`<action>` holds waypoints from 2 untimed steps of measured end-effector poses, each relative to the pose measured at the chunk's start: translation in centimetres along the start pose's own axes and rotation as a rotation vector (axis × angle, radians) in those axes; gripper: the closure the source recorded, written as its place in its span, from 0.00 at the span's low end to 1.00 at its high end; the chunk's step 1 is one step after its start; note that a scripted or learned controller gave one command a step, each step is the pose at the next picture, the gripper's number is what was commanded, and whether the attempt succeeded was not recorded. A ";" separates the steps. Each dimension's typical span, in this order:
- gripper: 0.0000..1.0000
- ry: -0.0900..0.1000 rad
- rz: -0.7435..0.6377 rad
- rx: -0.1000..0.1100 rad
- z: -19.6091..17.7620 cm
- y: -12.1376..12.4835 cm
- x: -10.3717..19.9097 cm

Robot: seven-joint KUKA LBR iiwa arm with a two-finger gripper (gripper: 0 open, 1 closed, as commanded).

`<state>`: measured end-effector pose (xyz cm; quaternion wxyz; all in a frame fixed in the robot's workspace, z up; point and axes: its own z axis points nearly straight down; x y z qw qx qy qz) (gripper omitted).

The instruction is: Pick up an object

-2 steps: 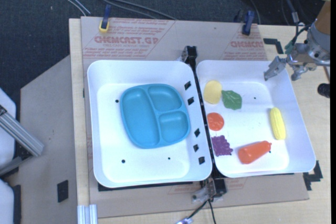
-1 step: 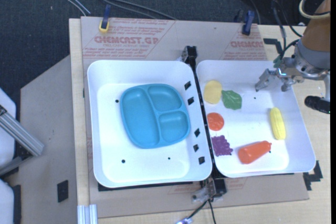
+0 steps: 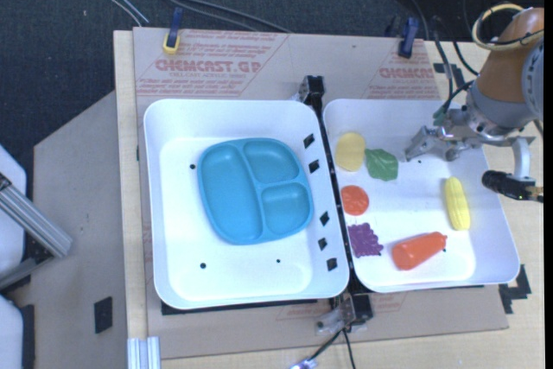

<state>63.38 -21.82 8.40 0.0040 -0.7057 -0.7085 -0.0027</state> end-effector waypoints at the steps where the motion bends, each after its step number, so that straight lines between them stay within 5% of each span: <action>1: 1.00 -0.007 -0.001 -0.002 -1.3 0.0 -0.2; 2: 1.00 -0.011 0.003 -0.007 -5.8 0.0 -0.3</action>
